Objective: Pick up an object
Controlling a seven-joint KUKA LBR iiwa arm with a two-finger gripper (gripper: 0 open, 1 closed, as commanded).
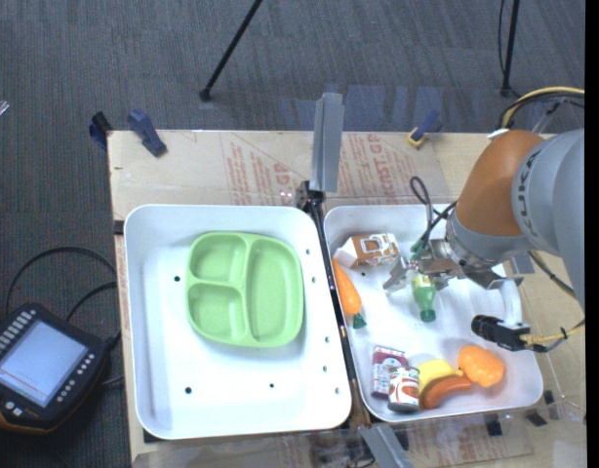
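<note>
Pincer (413, 273) of mine is low inside the right bin (527, 396), its fingers spread a little, with nothing between them that I can see. Just beside it stands a small green bottle (425, 297), maybe touching; I cannot tell. A small carton (370, 251) lies close on the other side, an orange carrot (348, 292) by the bin wall. Left bin (148, 378) carries a green divided plate (246, 289).

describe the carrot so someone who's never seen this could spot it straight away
Look in the right-hand white bin, along its left wall next to the divider between the two bins. The carrot lies there, a slim orange piece with a small green tip at its lower end, just below the little carton. The other orange items sit together at the bin's bottom right, rounder.
</note>
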